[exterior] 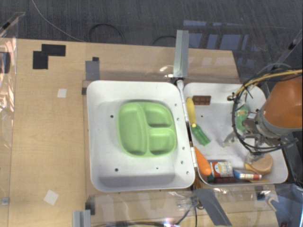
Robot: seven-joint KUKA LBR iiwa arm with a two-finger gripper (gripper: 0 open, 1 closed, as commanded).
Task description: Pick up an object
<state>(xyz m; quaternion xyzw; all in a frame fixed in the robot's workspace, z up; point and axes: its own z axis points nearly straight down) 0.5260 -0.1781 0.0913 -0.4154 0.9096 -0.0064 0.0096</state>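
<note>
Clutter crowds the right shallow white plastic bin (222,109): long yellow banana-shaped toy (190,110), orange carrot-shaped toy (202,162), small red-labelled bottle (220,168). Over them hangs the hand (251,136); its state I cannot tell. A descent might nudge neighbours aside or close on nothing.

Left of the gripper (236,136) lie a plain green divided plastic plate (145,128), a yellow banana-shaped toy (191,111) and an orange carrot-shaped toy (202,161).
</note>
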